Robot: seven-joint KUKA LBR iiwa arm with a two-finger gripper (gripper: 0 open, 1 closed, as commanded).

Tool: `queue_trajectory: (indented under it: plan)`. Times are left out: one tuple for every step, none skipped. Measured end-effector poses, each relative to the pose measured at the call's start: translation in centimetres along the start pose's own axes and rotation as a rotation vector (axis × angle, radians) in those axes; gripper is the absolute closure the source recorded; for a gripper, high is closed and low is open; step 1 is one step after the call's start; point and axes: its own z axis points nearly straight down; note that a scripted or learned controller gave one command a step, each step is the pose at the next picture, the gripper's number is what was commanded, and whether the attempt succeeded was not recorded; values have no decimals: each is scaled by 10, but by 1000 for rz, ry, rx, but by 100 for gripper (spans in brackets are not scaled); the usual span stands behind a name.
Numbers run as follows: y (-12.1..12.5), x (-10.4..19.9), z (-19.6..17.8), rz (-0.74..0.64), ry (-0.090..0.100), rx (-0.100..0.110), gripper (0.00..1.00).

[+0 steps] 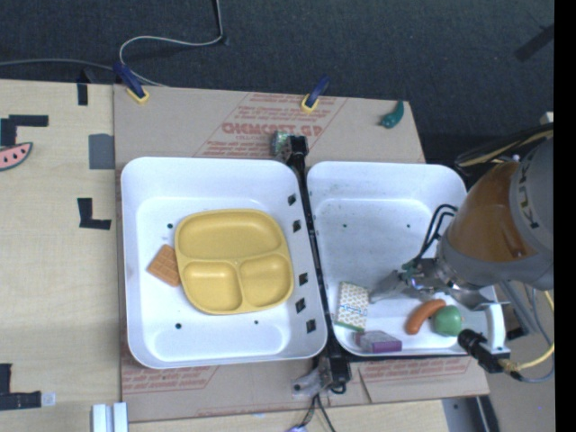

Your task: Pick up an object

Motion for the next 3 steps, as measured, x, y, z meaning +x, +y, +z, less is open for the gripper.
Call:
queue_trajectory:
  plan:
    - [1, 0, -10, 0, 0, -1, 100]
    - [1, 0, -10, 0, 0, -1, 0]
    - [1, 1, -19, -1, 1, -1, 100]
